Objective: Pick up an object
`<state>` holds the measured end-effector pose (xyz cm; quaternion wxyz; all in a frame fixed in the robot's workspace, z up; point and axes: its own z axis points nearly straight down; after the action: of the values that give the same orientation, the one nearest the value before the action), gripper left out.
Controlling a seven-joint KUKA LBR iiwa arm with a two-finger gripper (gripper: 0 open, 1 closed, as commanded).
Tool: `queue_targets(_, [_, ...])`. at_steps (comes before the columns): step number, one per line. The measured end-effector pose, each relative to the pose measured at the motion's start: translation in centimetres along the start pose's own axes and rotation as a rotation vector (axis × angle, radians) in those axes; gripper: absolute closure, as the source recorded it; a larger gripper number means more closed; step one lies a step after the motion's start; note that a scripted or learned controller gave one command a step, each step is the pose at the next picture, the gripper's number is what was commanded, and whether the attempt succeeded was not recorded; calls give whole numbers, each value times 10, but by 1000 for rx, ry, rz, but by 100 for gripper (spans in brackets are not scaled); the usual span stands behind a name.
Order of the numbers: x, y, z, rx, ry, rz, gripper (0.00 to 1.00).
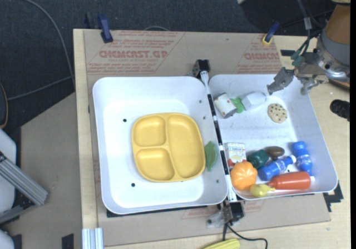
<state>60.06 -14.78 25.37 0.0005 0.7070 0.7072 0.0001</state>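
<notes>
While the gripper (293,78) hangs over the far right corner of the right bin (322,131), its two fingers stand apart and nothing is between them. No object is picked yet, so I judge the step in hand is to choose one and come down on it.

Nearest to the gripper is the cookie (276,111), which lies alone on the bin floor. It is flat, so the fingers would have to reach almost to the floor to close on its edges. The white bottle (251,99), just beside the green piece (238,104), seems easier, because it is rounder and higher.

At the near side the orange (243,174), the red bottle (289,181) and the blue bottle (276,167) touch each other; there a finger could push a neighbour away. In the left bin (111,131) sits the yellow plate (167,147), probably too wide to grasp.
</notes>
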Motion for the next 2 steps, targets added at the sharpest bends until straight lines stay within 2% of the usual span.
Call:
queue_targets(1, [56, 6, 80, 4, 2, -1, 0])
queue_targets(2, [51, 42, 143, -17, -6, 2, 0])
